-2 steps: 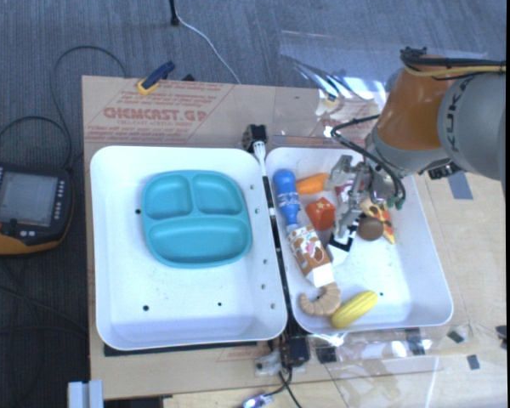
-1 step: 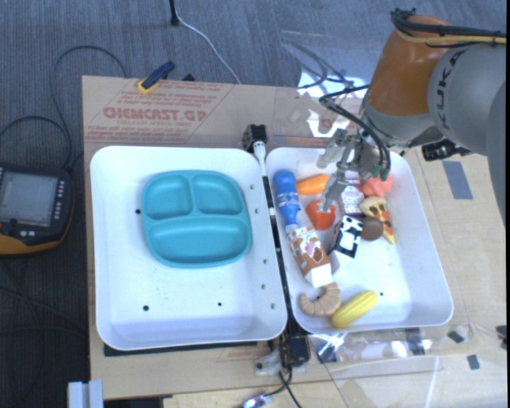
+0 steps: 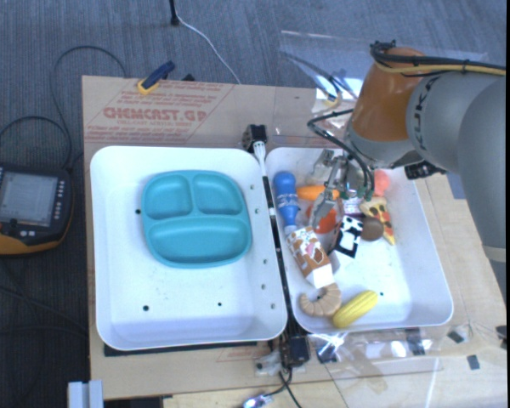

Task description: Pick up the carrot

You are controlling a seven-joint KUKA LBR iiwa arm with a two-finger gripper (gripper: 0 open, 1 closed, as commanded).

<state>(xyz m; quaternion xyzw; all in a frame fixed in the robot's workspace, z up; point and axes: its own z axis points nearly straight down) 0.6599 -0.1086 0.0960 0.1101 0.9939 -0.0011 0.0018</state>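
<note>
Taking the right-hand shallow white bin as my landmark, the nearest thing inside it is a yellow plastic corn cob by its front wall, with a tan curled croissant-shaped toy touching the cob's left end. Just behind those, along the bin's left wall, lies a small printed snack packet, and behind that a blue plastic bottle lying lengthwise. Toward the middle of the bin sits a black-and-white tag square, with a brown and yellow cluster of toy food at its right. My hand hangs over the far half of the bin; I cannot tell how my fingers stand. The orange plastic carrot lies just beside it, between the bottle and my hand, resting in the bin. Left of the bin, the second white bin holds a turquoise divided plastic plate. Both rest on the brown cardboard-covered worktop.
</note>
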